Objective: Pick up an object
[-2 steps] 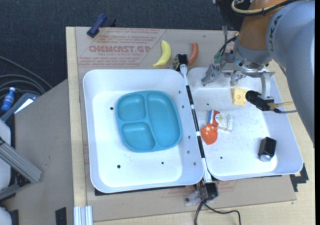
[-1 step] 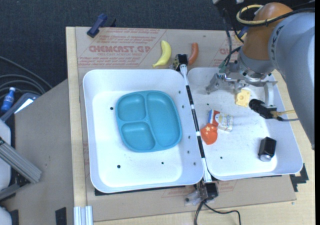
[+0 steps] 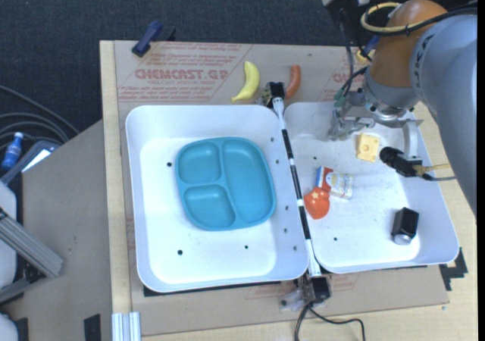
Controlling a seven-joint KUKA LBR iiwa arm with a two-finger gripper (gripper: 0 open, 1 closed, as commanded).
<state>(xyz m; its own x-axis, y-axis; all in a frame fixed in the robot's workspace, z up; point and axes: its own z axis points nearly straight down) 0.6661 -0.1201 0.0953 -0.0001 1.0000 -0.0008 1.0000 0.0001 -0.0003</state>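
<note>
Bins sit side by side on the counter [image 3: 121, 203]; the left bin [image 3: 151, 256], well left of the end effector [image 3: 350, 121], holds a blue divided plate [image 3: 225, 182] lying flat near its middle, with bare white floor around it on every side; a yellow banana [image 3: 247, 82] and an orange-brown sausage-shaped piece [image 3: 292, 80] lie on the board behind the bins, left of the end effector; the right bin [image 3: 364, 256] holds an orange and red object [image 3: 318, 199] against its left wall with a small clear piece [image 3: 342, 186] touching it, both below the end effector; a yellow block [image 3: 367, 148] lies just beside the end effector, to its lower right; a black object [image 3: 405, 225] rests near the right rim, with open floor between it and the others; whether the end effector is open or closed I cannot tell.
</note>
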